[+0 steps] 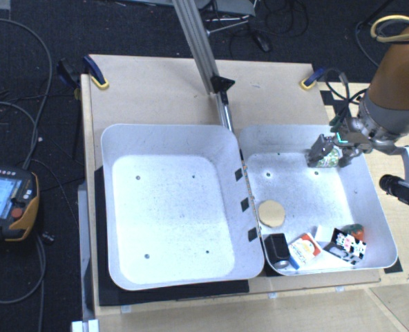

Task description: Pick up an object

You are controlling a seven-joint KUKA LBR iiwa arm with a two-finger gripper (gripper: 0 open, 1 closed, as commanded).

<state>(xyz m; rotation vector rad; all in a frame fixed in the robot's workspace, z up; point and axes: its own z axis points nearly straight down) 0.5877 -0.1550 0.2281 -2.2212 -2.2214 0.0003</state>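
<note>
At the near edge of the right bin (370, 206) lie a black box (277, 247), an orange and white packet (305, 248) and a black patterned toy (347, 244). A round tan disc (271, 214) sits a bit farther back. At the far end, the gripper (327, 155) is closed around a small greenish thing (331, 159)
</note>
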